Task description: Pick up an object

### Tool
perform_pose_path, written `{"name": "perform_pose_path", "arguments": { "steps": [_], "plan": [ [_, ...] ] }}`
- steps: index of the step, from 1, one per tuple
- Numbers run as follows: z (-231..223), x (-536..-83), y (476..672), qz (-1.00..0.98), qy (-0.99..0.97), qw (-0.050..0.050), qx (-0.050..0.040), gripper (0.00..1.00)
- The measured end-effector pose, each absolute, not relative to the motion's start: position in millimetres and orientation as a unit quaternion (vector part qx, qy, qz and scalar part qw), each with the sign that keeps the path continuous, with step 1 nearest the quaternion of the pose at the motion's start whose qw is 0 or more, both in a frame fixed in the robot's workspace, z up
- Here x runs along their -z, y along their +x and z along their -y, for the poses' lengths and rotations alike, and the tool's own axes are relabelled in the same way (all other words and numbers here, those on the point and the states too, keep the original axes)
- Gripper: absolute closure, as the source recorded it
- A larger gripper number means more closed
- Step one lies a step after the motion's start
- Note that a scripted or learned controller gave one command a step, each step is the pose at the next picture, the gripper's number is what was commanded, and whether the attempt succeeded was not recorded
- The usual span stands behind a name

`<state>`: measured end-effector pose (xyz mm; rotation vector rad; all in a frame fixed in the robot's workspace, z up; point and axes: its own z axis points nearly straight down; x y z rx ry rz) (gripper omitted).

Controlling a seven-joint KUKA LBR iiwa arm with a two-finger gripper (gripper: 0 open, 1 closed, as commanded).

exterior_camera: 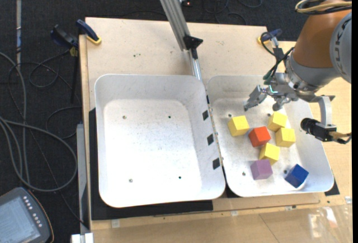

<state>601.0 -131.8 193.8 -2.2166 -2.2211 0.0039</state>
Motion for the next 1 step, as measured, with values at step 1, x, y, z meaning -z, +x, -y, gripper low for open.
{"name": "perform_pose_path", "arguments": {
  "steps": [1],
  "plan": [
    [132.1, -196.5, 602.0, 0.708, -0.707, 0.000, 0.0000, 0.00]
  ]
}}
